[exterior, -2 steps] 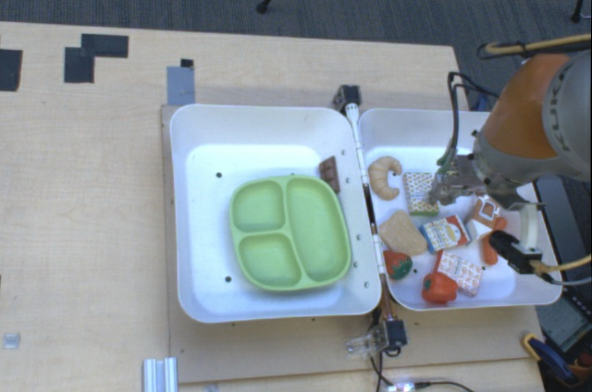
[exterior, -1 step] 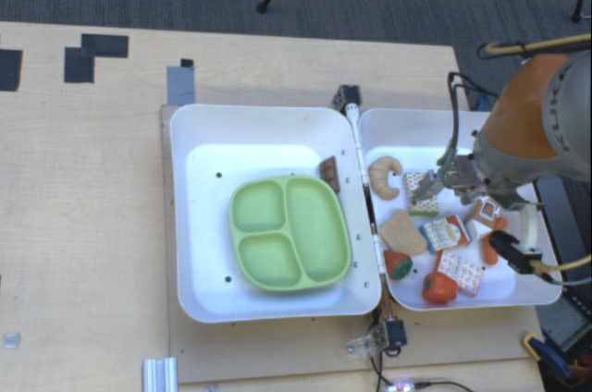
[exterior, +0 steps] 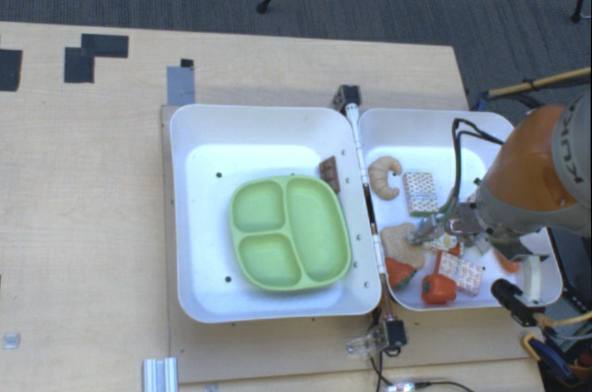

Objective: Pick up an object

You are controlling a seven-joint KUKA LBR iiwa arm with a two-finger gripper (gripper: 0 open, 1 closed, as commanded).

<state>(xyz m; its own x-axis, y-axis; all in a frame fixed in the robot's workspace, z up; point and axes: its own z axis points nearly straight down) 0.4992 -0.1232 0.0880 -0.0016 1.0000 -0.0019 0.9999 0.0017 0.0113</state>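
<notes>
The right bin (exterior: pixel 481 129) holds several small objects: a tan croissant (exterior: pixel 384 176), a green-and-white patterned packet (exterior: pixel 421 191), a beige bread-like slice (exterior: pixel 400 243), a red-and-white packet (exterior: pixel 460 272) and a red pepper-like piece (exterior: pixel 438 288). My gripper (exterior: pixel 433 231) is low in this bin, over the cluster between the beige slice and the red-and-white packet. Its tips are lost among the objects, so I cannot see anything held. The arm's orange band (exterior: pixel 532 164) hangs over the bin's right side.
The left bin (exterior: pixel 199 196) carries a light green divided plate (exterior: pixel 291 233) and a small brown item (exterior: pixel 328 168) by its right wall. Another red piece (exterior: pixel 400 272) lies at the right bin's front left. A black cable (exterior: pixel 456 159) loops above the gripper.
</notes>
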